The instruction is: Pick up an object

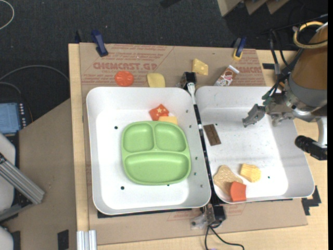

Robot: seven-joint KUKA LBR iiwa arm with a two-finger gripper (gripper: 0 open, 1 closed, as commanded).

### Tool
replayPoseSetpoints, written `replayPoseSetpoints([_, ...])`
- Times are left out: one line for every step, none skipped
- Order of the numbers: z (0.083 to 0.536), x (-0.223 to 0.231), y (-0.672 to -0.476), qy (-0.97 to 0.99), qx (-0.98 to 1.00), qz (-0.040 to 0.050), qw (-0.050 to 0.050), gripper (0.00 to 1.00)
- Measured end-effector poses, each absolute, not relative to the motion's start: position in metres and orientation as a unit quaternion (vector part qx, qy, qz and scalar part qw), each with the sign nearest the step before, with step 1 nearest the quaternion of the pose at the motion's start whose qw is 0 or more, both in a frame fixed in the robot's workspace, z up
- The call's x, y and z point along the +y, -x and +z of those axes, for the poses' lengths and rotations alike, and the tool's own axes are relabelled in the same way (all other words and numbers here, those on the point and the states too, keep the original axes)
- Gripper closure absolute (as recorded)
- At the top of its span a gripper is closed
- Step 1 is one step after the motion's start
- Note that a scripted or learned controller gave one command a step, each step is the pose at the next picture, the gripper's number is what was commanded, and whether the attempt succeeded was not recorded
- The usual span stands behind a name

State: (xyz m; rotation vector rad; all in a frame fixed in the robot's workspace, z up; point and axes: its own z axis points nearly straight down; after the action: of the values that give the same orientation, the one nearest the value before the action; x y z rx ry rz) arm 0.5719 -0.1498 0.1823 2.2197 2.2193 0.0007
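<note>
Claw (255,116): right of frame, over upper part of right bin (291,189); finger state cannot be told, nothing seen between them.
Brown bar (211,134): left and slightly below claw, on bin floor, apart.
Yellow block (250,172), orange block (238,191), tan piece (224,175): clustered lower in bin, well below claw.
Left bin (99,139): green divided plate (155,152).

Red print "CHEMCAST GP" on brown board (130,65), rest of print illegible
</note>
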Motion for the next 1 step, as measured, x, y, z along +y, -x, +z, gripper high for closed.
replayPoseSetpoints([0.0816,-0.103,-0.5659,-0.707,0.707,0.0006,-0.001,0.0])
